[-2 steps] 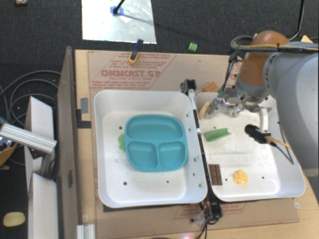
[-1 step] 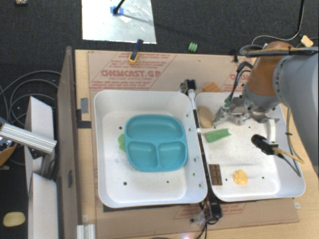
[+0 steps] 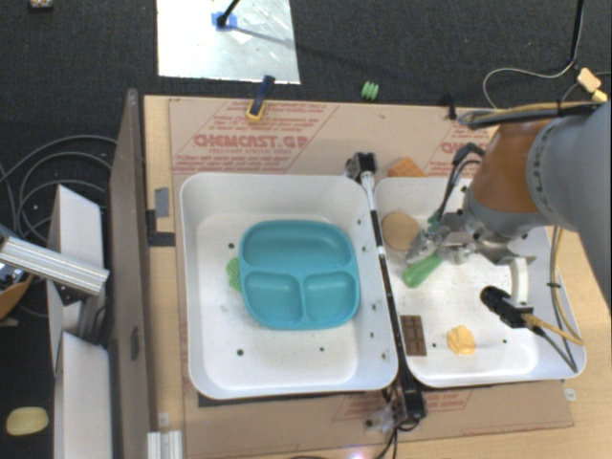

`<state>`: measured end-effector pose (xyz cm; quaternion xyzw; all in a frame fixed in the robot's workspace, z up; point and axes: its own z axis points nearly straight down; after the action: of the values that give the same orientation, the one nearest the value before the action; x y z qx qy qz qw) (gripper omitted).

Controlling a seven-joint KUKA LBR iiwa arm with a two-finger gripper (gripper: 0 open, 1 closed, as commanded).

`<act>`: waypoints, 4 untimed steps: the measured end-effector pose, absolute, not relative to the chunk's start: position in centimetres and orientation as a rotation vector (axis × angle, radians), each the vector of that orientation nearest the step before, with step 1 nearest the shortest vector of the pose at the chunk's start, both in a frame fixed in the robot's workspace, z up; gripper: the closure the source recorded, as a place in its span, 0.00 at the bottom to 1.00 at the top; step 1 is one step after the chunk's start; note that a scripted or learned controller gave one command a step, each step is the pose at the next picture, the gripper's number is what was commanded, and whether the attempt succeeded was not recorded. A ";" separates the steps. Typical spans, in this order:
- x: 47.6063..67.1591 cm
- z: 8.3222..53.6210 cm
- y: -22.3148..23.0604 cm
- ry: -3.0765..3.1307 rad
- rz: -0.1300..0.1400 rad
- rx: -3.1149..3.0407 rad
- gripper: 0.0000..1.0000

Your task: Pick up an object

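The gripper [image 3: 427, 249] is pressing down onto the green object [image 3: 419, 271] in the right bin [image 3: 478, 371]; whether its claw is wide or closed is impossible to tell. Nothing is lifting yet, so grasping and raising are remaining, with the yellow piece [image 3: 461, 339] lying well below the green object.
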<state>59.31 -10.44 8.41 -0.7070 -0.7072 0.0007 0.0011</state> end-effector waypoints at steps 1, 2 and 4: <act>59.6 9.5 -10.5 -2.225 -0.004 -2.222 1.00; 59.6 9.5 -10.5 -2.225 -0.004 -2.222 0.00; 55.5 9.5 -11.1 -2.225 -0.003 -2.221 1.00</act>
<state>55.53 -11.08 9.52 -0.7065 -0.7077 -0.0010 -0.0011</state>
